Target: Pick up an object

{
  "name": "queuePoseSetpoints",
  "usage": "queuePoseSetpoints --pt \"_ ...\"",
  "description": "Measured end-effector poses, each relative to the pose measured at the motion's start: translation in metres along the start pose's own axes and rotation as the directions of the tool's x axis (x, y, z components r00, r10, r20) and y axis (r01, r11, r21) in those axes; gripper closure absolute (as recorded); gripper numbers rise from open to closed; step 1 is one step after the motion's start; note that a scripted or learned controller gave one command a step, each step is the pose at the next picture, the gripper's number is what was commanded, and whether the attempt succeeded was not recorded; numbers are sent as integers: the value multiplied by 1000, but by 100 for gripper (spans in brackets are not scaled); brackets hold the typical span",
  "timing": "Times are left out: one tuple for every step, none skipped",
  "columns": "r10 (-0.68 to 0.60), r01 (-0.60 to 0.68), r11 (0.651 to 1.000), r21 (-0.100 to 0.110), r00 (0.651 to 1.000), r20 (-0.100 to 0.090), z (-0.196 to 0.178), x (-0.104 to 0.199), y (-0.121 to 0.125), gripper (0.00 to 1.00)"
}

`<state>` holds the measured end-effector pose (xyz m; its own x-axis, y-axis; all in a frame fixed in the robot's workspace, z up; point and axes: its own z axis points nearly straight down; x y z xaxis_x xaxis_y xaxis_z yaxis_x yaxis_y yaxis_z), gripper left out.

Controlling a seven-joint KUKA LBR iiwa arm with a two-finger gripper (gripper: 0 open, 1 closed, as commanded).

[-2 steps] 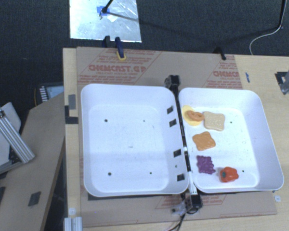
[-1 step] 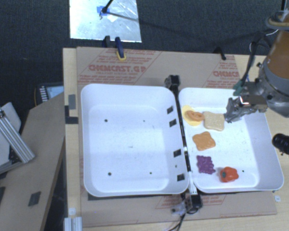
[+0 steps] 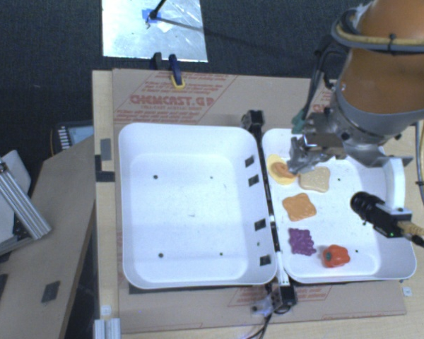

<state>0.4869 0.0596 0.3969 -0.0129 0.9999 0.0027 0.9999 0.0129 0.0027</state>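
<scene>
Hovering low over the yellow piece [image 3: 280,169] at right bin's [image 3: 392,189] far left; gripper [image 3: 299,162] fingers' state unclear. Looks light, stiff, flat: better gripped across edges.

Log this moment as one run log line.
gripper low in right bin | over yellow piece | nothing seen gripped

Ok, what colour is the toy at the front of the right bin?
Red-orange, a toy pepper, clear in the camera view.
</scene>
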Motion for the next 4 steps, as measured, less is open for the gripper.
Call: queuePoseSetpoints --pt "1 -1 1000 -5 1000 -1 -51 69 7 100" --pt "4 -4 1000 -5 1000 -1 -107 112 1 100" --pt "12 -12 1000 -5 1000 1 -136 135 96 100" --pt "14 -14 1000 2 1000 2 -139 92 38 100"
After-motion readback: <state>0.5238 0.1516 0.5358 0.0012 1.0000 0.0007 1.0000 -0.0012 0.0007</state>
